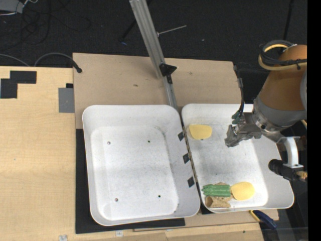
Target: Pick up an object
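The grey metal claw (233, 137) hangs over the right white plastic bin (235, 167), beside the flat pale yellow piece (200, 131). Reaching step; grip state I cannot tell. Next it must descend onto something.

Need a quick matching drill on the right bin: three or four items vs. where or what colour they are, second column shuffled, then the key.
Column 1:
1. pale yellow piece
2. green item
3. round yellow item
4. gripper

Column 2:
A. near edge of the right bin, closest to its right corner
B. above the middle of the right bin, nothing between it and the bin floor
C. far end of the right bin, beside the divider
D. near edge, lying on a tan scrap

Pairs: 1-C, 2-D, 3-A, 4-B
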Tool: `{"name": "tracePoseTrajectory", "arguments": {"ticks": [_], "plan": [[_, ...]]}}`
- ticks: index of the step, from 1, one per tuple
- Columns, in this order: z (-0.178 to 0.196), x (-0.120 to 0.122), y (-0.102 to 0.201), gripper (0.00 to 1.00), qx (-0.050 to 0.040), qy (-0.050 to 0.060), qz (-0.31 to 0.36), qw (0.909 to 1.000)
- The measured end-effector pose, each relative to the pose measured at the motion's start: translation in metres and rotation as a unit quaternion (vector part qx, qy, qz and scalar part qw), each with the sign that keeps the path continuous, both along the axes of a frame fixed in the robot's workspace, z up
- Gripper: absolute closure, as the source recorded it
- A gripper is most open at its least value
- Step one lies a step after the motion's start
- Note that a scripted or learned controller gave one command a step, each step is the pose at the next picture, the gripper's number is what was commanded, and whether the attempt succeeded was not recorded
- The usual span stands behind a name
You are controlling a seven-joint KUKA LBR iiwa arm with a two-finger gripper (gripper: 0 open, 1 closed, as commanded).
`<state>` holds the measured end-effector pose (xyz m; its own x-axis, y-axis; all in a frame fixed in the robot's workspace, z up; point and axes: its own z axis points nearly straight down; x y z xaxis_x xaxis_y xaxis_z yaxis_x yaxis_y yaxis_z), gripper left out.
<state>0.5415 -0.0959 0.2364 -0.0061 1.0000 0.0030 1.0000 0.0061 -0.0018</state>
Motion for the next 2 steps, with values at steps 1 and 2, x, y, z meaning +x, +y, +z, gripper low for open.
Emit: {"name": "tracePoseTrajectory", "arguments": {"ticks": [1, 2], "plan": [[0.008, 0.009, 0.052, 1.0, -0.0003, 0.0, 0.0, 1.0], [0.013, 0.016, 0.105, 1.0, -0.0005, 0.0, -0.001, 1.0]]}}
